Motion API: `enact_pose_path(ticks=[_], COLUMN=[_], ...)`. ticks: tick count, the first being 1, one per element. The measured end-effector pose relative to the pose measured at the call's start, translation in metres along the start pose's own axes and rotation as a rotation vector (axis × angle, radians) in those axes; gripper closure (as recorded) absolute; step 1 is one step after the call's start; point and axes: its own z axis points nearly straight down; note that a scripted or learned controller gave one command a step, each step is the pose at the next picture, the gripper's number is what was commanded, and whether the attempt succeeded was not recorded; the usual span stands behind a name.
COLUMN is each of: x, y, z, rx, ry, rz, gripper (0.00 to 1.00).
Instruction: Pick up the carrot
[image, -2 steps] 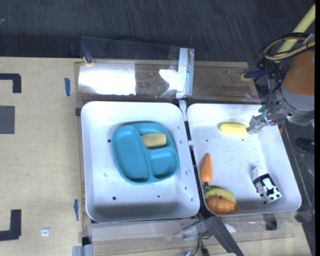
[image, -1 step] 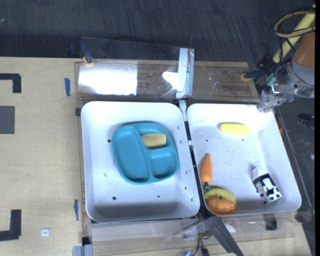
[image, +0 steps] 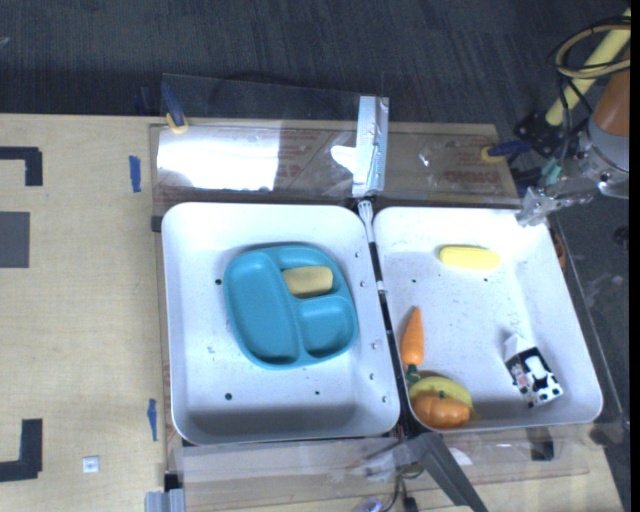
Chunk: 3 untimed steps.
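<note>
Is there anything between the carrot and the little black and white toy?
No. In the camera view, the stretch of right bin floor between the carrot and the black and white toy is bare white.

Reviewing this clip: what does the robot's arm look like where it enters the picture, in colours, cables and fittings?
At the top right corner, part of the arm shows: a grey body with an orange band at the edge of the picture. Yellow and black cables loop above it, and a blue fitting sits beside them. A small pale metal piece juts toward the right bin. It is too blurred for finer markings.
</note>
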Motion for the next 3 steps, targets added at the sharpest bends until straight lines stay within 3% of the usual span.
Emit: enact_pose_path(ticks=[1, 2, 3], x=[-0.001, 0.013, 0.003], y=[0.001, 0.003, -0.028], z=[-0.041, -0.114, -0.010], rx=[-0.006, -0.005, 0.009], ry=[-0.004, -0.002, 0.003], rz=[-0.139, 0.080, 0.178], gripper=[1.00, 1.00, 1.00])
